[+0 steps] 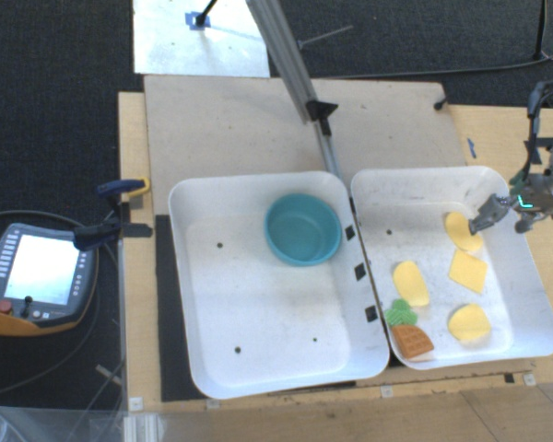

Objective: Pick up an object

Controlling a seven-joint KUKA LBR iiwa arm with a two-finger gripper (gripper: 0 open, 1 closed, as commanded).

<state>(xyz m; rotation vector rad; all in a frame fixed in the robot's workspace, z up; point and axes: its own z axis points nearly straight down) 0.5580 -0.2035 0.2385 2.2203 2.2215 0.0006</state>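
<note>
The right bin [424, 187] holds several yellow food pieces: a round one [459, 233] at the upper right, a square slice [468, 271] below it, an oval one [410, 284] to the left and a round one [469, 323] near the front. A small green piece [402, 313] and an orange waffle-like piece [412, 341] lie at the front left corner. My gripper [486, 217] reaches in from the right edge and hangs low over the bin, its tip just right of and touching or nearly touching the upper yellow piece. Nothing is visibly held.
A teal bowl [302, 229] stands at the back of the left bin [258, 348]. A metal post [290, 58] slants across the bench behind the bins. A teach pendant [37, 279] lies off the bench at the left.
</note>
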